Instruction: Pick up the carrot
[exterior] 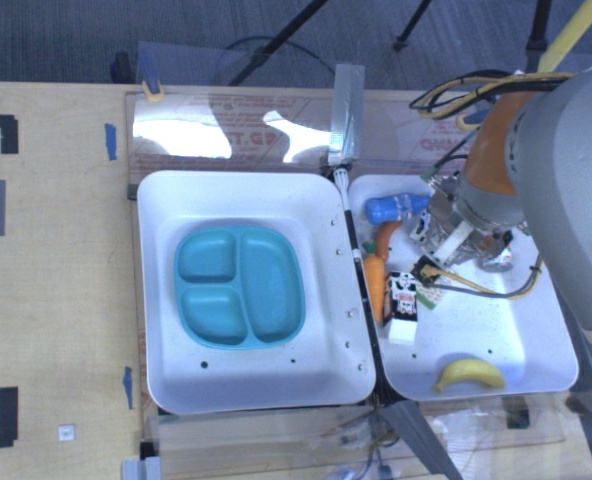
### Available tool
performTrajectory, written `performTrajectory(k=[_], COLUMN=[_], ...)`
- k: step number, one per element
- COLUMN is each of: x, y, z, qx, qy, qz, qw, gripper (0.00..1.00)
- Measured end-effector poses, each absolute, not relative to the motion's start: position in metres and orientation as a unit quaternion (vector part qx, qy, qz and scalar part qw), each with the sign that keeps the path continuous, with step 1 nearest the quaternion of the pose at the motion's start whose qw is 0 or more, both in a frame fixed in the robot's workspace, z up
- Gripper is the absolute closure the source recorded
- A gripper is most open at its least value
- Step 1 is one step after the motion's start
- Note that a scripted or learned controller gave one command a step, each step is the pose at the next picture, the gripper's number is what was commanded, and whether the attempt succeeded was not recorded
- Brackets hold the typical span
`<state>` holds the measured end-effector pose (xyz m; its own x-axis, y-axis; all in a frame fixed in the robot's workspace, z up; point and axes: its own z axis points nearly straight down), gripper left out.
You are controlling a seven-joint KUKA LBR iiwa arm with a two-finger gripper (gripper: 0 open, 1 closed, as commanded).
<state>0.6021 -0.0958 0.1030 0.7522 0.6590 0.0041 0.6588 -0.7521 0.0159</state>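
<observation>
The carrot [376, 286] is a long orange piece lying lengthwise against the left wall of the right bin [536, 353]. My gripper [422, 230] hangs over the upper part of that bin, up and to the right of the carrot and apart from it. Nothing is visibly held in it. An orange-red piece [384, 236] lies just beyond the carrot's far end, between the carrot and the gripper.
A blue object [391, 208] lies at the back of the right bin beside the gripper. A black-and-white patterned carton [404, 298] touches the carrot's right side. A banana [469, 373] sits at the front. The left bin [161, 368] holds a teal divided plate [241, 283].
</observation>
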Motion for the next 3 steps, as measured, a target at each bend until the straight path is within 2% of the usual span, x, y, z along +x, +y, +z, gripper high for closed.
performTrajectory(k=[1,2,3], x=[0.597,0.623,0.631], y=[-0.078,-0.1,-0.173], z=[0.182,0.092,0.108], qx=[0.917,0.992,0.991], qy=[0.399,0.124,0.137], qz=[-0.0022,0.0049,-0.0006], qw=[-0.001,0.0,-0.005], gripper=[1.0,1.0,1.0])
